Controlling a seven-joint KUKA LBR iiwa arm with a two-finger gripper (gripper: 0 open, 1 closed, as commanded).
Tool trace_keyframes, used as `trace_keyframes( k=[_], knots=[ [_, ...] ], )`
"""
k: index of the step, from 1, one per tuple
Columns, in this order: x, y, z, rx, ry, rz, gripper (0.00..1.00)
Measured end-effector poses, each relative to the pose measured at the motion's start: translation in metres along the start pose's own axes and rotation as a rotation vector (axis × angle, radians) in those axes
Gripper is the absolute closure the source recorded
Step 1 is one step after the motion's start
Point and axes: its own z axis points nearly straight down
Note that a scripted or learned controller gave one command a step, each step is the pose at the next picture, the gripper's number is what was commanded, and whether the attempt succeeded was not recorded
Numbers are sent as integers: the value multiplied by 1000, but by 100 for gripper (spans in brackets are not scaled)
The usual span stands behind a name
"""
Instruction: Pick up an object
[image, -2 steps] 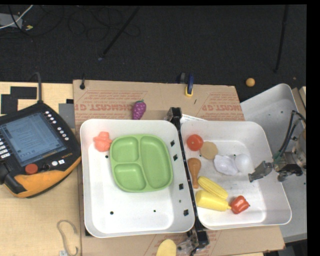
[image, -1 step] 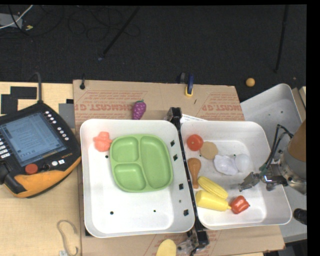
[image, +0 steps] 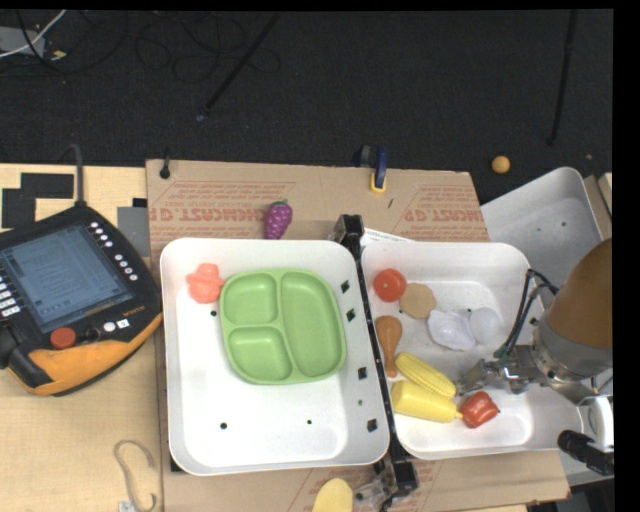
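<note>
The right bin (image: 510, 262) holds a red tomato (image: 389, 285), a tan round piece (image: 418, 300), a brown drumstick (image: 387, 333), a crumpled clear piece (image: 462, 325), a yellow corn cob (image: 427, 376), another yellow piece (image: 422, 403) and a small red pepper-like toy (image: 480, 408). My gripper (image: 492, 376) hangs low over the front right part of this bin. It sits just above the red toy and right of the corn cob. Nothing is seen held in it. The arm's grey body and orange band (image: 598, 300) rise to the right.
The left bin (image: 190, 420) holds a green divided plate (image: 281, 327) and a pink toy (image: 204, 284). Purple grapes (image: 278, 218) lie on the cardboard behind the bins. A yellow toy (image: 333, 495) lies in front of them. A teach pendant (image: 70, 290) rests at the far left.
</note>
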Motion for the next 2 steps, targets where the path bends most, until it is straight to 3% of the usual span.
trace_keyframes(
  k=[1, 2],
  knots=[
    [1, 0, 11, -5, -2, 3, 0],
    [-1, 0, -1, -7, -2, 9, 100]
  ],
)
